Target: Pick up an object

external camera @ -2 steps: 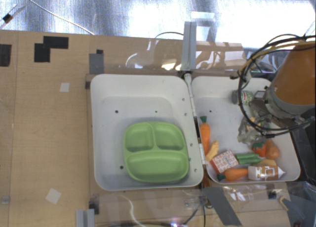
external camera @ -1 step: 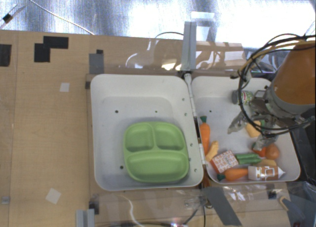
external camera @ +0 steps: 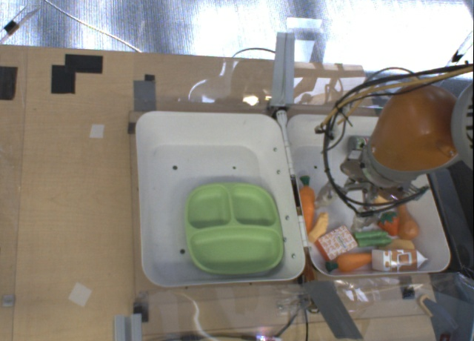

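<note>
White carton (external camera: 398,260) lies flat, brown-labelled, perhaps touching orange carrot (external camera: 352,262).

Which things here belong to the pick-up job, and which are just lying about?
Part of the job:
- gripper, low over the right bin
- carrots
- patterned small box
- green vegetable
- white carton

Just lying about:
- green divided plate in the left bin
- black cables
</note>
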`<state>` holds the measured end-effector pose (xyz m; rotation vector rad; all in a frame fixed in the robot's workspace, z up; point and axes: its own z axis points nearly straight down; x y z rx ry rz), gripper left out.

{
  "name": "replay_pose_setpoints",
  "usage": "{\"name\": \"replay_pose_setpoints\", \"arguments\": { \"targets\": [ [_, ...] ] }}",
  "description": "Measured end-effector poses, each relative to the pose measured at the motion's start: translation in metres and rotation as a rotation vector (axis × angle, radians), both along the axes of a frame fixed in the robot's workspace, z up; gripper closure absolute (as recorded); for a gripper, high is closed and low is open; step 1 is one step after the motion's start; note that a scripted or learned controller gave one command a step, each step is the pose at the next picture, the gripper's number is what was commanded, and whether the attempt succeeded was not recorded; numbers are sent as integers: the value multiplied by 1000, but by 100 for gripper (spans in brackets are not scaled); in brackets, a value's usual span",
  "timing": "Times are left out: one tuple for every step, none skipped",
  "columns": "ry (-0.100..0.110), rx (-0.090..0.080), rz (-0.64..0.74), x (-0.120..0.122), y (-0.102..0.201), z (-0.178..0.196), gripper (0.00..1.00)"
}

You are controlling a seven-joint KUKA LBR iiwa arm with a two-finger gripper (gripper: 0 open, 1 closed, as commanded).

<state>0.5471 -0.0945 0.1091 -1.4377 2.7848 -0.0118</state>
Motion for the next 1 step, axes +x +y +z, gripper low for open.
{"name": "replay_pose_setpoints", "arguments": {
  "targets": [
    [-5,-1,-18,41,-95,58,0]
  ]
}}
